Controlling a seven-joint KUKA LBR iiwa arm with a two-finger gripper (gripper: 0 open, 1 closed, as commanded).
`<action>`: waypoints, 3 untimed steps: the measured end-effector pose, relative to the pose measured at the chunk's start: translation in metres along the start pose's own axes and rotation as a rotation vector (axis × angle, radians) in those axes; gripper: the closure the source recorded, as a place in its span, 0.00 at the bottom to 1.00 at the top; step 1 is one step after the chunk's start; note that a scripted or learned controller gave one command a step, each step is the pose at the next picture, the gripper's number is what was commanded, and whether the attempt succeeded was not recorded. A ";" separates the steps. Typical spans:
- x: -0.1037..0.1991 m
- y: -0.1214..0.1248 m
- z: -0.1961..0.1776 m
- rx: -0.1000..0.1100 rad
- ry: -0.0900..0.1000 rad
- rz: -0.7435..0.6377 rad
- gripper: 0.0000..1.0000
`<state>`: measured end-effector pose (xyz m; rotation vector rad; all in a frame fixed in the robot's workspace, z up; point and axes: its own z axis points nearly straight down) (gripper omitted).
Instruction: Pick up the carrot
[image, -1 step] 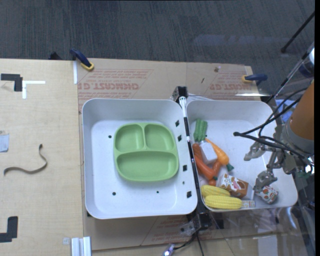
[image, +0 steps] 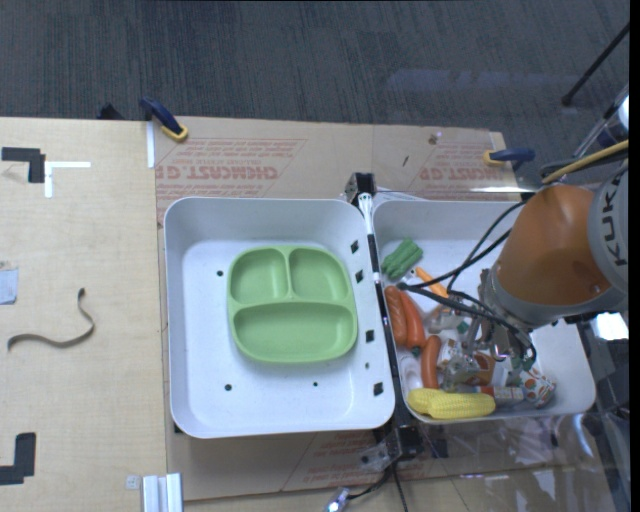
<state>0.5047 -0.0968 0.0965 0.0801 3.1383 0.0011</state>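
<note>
The carrot (image: 412, 320) looks to be the long orange piece at the left side of the right bin (image: 560, 400), lying beside a redder sausage-like piece (image: 397, 308). Another orange-red piece (image: 431, 360) lies just below them. My gripper (image: 470, 368) is low in the right bin, right of these pieces, amid cables and small toys. It sits a short way from the carrot, and nothing can be made out between its fingers. The arm's orange band (image: 550, 250) hangs over the bin's right half and hides what is beneath it.
A green vegetable (image: 402, 258) lies at the right bin's upper left, and a yellow corn cob (image: 452, 403) lies along its front wall. The left bin (image: 190, 330) holds a green divided plate (image: 293, 303). Clamps (image: 163, 117) sit at the cardboard's far edge.
</note>
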 end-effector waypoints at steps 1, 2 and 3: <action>-0.050 0.006 0.004 0.001 -0.002 0.088 0.00; -0.052 0.007 -0.006 0.002 -0.005 0.085 1.00; -0.099 0.047 -0.096 0.002 -0.002 0.455 1.00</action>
